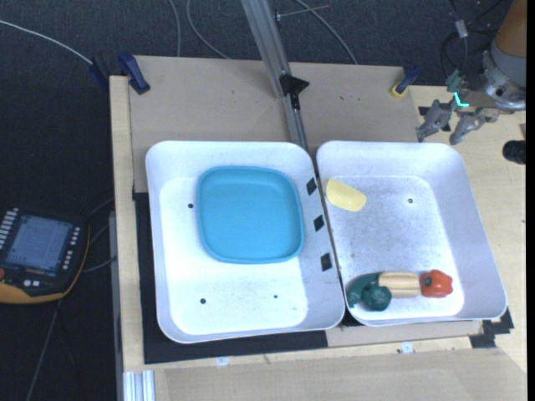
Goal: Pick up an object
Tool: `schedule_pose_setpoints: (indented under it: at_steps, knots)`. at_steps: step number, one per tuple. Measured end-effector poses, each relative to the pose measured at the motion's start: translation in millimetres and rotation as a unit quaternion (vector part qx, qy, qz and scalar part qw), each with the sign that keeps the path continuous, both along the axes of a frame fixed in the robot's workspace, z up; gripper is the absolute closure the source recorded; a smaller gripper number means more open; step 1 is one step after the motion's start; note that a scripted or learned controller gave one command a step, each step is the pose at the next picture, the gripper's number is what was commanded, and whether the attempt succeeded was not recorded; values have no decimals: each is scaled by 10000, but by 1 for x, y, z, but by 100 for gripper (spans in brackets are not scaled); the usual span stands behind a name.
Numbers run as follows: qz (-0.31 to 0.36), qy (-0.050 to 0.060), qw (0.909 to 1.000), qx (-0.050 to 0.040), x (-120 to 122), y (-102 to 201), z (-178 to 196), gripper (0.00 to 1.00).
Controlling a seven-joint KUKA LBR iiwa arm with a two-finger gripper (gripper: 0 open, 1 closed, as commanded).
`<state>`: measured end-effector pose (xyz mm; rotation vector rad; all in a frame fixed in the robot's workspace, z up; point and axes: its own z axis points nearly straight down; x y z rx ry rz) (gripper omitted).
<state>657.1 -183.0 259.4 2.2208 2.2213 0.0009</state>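
Observation:
My gripper [445,128] hangs at the upper right, above the bench just beyond the far right corner of the right bin [468,224]. Its two fingers [430,126] are spread apart and hold nothing. In the right bin a pale yellow lump [345,195] lies near the far left corner. Along the bin's near wall sit a dark green object [370,294], a tan roll [399,284] and a red object [435,283], side by side and touching.
A blue square plate [250,214] lies in the left bin [171,291]. A metal pole [266,32] slants up from between the bins. Blue clamps [132,70] grip the bench's far edge. A handheld pendant [38,249] lies off the bench at left.

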Motion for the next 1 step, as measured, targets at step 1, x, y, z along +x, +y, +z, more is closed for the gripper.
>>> schedule_pose_setpoints:
  at_steps: [1]
  knots:
    - [0, 1, 10000, 0, 0, 0, 0, 0]
